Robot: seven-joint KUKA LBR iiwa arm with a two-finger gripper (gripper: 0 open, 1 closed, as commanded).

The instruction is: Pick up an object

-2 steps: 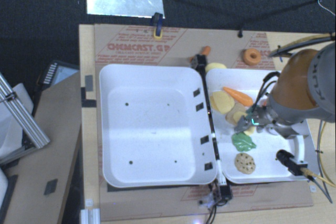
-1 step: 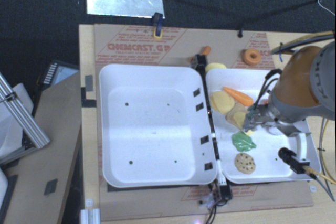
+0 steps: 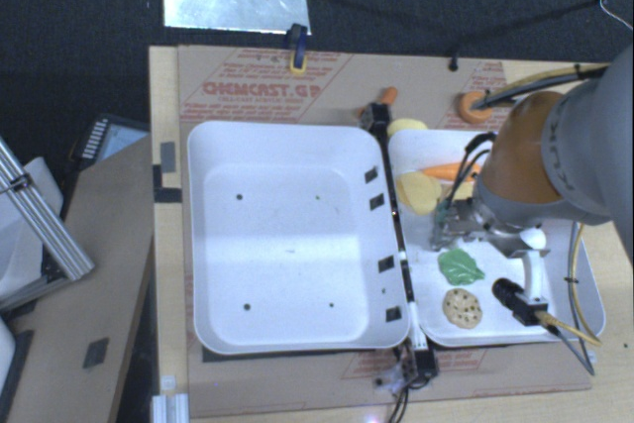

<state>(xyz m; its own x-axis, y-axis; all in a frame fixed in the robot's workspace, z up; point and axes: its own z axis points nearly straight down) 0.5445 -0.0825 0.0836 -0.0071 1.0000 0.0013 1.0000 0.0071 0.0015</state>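
The right bin holds a yellow lump, an orange carrot-like piece, a green leafy piece and a brown speckled cookie. My gripper hangs low in this bin, just right of the yellow lump and just above the green piece. The wrist hides its tips, and nothing can be seen held in it. The arm covers the bin's right half.
The left bin lies beside it, with black clips along the shared rim. A pale yellow thing sits at the right bin's far rim. An orange ring and a small orange piece lie on the board behind.
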